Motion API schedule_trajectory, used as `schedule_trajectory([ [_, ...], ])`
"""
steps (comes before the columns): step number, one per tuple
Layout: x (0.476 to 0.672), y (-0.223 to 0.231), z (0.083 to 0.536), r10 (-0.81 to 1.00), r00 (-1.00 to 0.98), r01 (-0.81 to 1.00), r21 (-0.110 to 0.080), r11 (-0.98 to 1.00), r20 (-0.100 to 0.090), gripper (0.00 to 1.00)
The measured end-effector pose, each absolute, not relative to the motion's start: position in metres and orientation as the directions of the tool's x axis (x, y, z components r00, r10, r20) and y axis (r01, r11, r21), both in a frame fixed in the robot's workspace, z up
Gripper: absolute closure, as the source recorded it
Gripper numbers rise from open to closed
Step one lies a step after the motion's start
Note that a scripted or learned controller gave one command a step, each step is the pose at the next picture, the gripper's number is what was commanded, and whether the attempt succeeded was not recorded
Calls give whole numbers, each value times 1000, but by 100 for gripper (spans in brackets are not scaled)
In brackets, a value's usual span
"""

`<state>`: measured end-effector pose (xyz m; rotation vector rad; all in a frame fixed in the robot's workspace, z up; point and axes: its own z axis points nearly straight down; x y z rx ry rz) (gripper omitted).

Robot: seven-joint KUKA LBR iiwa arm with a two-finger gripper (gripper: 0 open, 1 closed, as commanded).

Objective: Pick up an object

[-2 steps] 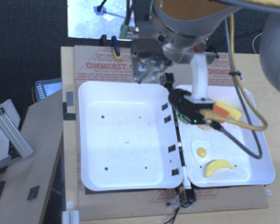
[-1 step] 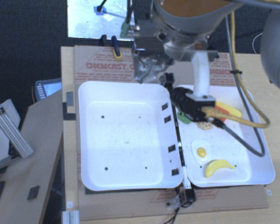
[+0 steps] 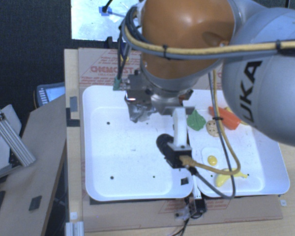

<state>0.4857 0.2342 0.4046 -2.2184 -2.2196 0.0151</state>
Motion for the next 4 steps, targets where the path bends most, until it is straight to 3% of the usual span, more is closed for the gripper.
schedule_trajectory([
  [1,544,144,295,1000,9,1000,-6,-9,-6,100],
  [2,494,192,389,1000,-10,1000,9,10,6,100],
  [3,486,237,504,1000,-10,1000,13,9,8,100],
  [4,486,234,497,1000,-4,1000,2,4,2,0],
])
